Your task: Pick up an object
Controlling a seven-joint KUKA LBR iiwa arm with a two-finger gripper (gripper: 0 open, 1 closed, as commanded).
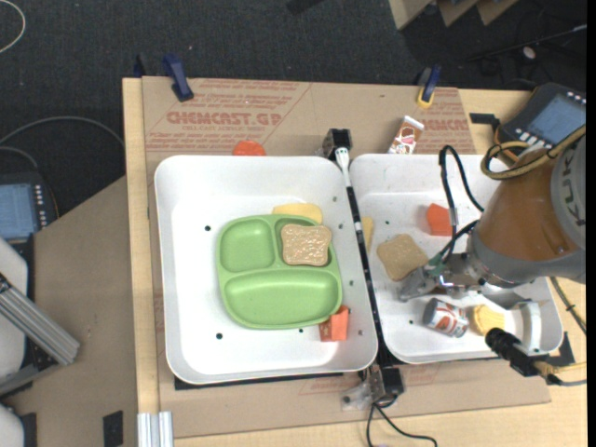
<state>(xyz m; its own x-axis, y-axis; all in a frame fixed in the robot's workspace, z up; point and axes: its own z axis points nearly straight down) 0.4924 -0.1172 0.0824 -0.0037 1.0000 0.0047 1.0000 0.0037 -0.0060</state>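
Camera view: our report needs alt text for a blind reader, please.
A grey arm's end effector hangs low in the right white bin beside toast, a can and an orange block. The left bin holds a green tray.

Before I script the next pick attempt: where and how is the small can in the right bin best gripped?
Probably across the can's round body at mid-length, coming straight down. It lies on its side on the right bin floor, so its curved flanks face outward. The yellow piece crowds one end, the hand sits just left.
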